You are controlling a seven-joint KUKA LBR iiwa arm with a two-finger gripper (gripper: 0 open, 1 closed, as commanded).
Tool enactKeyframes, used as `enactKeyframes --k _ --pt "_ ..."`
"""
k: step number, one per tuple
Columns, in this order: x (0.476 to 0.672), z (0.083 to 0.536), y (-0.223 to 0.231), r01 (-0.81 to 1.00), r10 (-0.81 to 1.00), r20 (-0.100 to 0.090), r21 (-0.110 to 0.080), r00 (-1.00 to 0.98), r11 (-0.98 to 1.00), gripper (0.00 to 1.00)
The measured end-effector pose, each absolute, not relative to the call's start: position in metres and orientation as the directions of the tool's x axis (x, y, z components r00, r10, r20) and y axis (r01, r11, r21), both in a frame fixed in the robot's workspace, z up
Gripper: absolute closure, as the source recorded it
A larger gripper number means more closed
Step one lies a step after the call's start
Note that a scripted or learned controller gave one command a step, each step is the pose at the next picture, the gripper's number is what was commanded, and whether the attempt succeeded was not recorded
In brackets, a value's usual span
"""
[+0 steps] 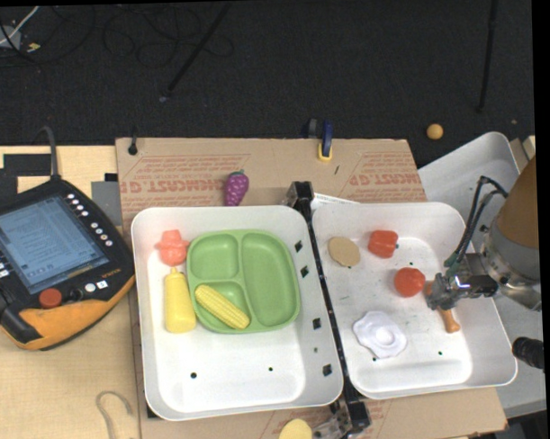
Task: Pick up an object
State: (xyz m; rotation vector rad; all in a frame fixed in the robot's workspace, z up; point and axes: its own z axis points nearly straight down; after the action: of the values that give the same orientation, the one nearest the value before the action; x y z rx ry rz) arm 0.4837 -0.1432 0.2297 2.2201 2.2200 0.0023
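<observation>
End effector [442,294] sits beside the red tomato [409,281], half-hiding an orange carrot [451,321]; grip state unclear.

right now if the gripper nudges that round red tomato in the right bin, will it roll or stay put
The tomato looks round and smooth, so it would probably roll. It sits on the right bin's flat floor, touching nothing, so little would stop it. Its glossy skin may slip.
</observation>
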Motion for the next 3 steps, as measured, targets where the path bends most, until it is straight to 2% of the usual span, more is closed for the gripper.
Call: enactKeyframes --k 1,2,3 --pt "0.505 0.231 -0.092 1.000 1.000 0.002 -0.001 -0.004 0.004 1.00" --pt "0.505 0.221 -0.034 1.000 1.000 0.003 -0.004 -0.004 0.004 1.00" --pt "0.515 0.234 0.024 1.000 1.000 0.002 -0.002 -0.004 0.004 1.00"
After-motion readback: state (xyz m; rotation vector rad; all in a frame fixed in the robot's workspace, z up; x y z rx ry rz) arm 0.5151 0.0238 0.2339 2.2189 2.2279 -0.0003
